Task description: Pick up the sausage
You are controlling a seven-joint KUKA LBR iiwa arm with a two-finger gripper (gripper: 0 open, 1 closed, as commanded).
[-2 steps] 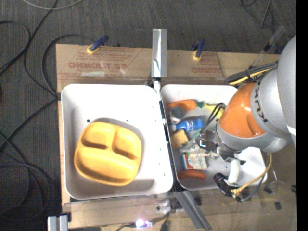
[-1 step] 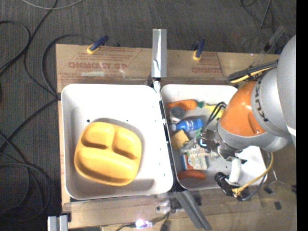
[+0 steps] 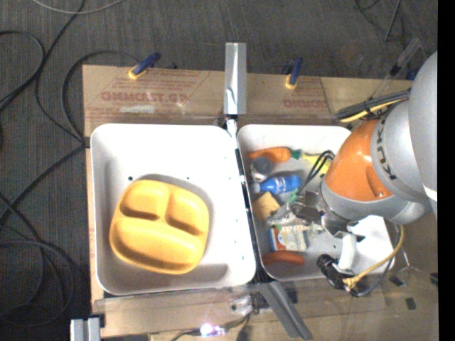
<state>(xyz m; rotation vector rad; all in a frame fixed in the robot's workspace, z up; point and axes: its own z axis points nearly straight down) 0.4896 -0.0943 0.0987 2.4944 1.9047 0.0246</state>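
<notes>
Lying at the right bin's [image 3: 250,190] front edge, sausage [image 3: 284,258].

Bench [image 3: 106,91] w/ 2 white bins: left bin [image 3: 103,190], right bin [image 3: 250,137], side by side

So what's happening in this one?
A grey and orange arm reaches from the right into the right bin, over a clutter of small items. The sausage lies at that bin's near edge, just below a small carton, with nothing gripping it. A blue bottle and a carrot lie farther back. The left bin holds a yellow divided tray.
</notes>
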